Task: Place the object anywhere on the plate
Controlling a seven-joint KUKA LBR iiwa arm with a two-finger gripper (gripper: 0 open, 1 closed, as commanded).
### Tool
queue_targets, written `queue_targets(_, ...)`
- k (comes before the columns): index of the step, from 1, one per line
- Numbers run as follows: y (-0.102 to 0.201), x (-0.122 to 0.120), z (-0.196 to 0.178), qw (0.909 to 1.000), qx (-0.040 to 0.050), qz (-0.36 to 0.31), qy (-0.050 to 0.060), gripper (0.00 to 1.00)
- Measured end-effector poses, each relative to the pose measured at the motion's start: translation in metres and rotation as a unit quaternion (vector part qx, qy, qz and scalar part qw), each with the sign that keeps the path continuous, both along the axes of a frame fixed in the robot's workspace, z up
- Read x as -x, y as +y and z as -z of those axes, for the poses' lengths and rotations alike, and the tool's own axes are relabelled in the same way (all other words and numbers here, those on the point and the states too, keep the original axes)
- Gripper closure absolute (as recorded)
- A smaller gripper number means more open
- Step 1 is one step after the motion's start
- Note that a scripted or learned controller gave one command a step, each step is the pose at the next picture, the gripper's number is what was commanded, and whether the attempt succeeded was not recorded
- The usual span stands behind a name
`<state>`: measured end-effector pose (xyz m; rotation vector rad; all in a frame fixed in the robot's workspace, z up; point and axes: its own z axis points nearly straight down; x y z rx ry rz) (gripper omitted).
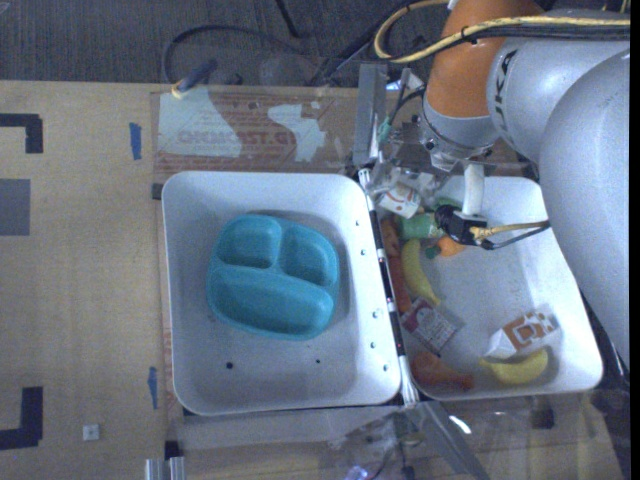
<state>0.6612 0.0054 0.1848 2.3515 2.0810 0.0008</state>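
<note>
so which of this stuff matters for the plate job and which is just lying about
For the job:
- plate, left bin
- gripper, low over the right bin's far-left corner
- whichever item there it picks

Lying about:
- banana
- carton
- packet
- second banana

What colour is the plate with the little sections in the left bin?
The plate is teal blue, seen plainly in the camera view.

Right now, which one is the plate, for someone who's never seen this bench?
Look at the left white bin of the two. The plate lies inside it, turquoise with three compartments, unlike the bananas and packets crowding the right bin.
</note>
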Motion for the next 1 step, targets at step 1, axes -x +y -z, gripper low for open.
queue_targets(1, 0.0692, 0.0084, -0.0002, 0.9989, -0.0004, -0.046, 0.001, 1.0)
